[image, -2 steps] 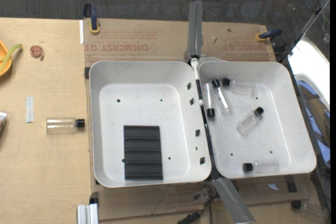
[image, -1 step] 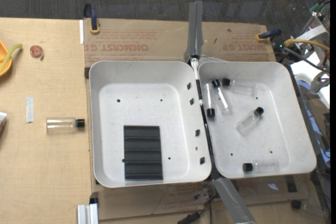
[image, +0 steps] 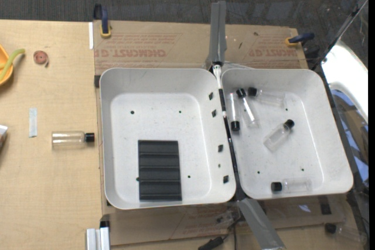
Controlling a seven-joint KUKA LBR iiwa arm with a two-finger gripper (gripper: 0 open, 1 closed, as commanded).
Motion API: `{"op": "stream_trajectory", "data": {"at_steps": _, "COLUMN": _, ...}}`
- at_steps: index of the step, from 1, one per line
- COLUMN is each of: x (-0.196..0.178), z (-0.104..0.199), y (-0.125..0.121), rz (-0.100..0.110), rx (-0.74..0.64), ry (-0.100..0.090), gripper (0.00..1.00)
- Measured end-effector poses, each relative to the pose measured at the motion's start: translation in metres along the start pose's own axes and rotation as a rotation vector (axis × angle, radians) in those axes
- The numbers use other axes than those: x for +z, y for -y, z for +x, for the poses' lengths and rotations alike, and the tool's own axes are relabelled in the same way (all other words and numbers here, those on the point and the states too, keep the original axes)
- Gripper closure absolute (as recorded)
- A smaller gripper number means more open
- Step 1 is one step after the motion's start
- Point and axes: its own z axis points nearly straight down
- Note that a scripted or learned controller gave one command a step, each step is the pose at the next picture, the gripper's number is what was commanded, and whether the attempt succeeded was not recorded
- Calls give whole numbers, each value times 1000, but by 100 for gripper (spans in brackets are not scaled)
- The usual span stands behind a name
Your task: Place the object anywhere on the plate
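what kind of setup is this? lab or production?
Most likely a lab test bench for robot picking: two white bins on clamped cardboard, clear vials loose in the right one, a black ridged plate in the left.

The scene is lit evenly and fairly brightly from above, and only soft, faint shadows are cast inside the two white bins. A patch of glare is seen at the right edge, and the picture is rendered slightly soft and grainy, with small vials left indistinct.
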Motion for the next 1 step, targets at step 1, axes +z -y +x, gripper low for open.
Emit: {"op": "stream_trajectory", "data": {"at_steps": 1, "x": 10, "z": 47, "y": 32, "rz": -1, "rx": 45, "ry": 0, "gripper": 0}}
